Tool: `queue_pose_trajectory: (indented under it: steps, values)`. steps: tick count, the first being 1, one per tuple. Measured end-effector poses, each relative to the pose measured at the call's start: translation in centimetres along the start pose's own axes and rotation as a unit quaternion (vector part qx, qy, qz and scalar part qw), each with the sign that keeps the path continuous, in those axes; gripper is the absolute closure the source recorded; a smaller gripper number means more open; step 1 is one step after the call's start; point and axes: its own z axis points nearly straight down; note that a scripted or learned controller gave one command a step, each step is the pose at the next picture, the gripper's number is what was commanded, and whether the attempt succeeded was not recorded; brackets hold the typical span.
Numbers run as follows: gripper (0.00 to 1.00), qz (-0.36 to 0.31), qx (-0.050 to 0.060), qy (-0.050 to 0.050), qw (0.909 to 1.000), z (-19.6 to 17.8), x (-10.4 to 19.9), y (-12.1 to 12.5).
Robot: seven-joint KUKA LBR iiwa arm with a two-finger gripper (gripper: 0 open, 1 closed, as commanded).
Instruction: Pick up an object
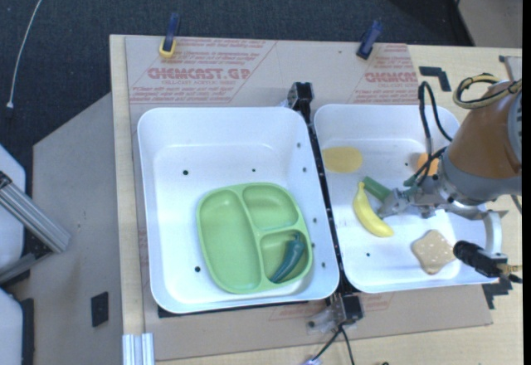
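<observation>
The gripper (392, 204) hung low in the right bin (390, 119), just beside the banana (371, 211), its tip close to a small green piece (375, 187); whether it was released or clenched could not be told. A yellow disc (343, 159) lay nearer the bin's far wall and a tan bread-like piece (432, 250) near its front. In the left bin (166, 189) sat a green divided plate (236, 239) with a dark teal pepper (289, 259) in one compartment.

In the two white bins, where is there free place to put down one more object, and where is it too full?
Free: the left bin floor behind and left of the green tray, and the right bin front corner below the banana. Crowded: around the gripper, between banana, yellow disc and tan piece.
</observation>
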Motion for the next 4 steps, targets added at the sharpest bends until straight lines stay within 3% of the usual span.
queue_pose_trajectory:
  steps: [1, 3, 4]
  values:
    - [1.0, 0.0, -0.002, -0.001, 1.0, -1.1, 0.0, 0.1]
    - [1.0, -0.001, -0.005, -0.002, 1.0, -10.2, 0.7, -0.7]
    - [1.0, -0.001, -0.004, -0.002, 1.0, -11.9, 0.7, -0.6]
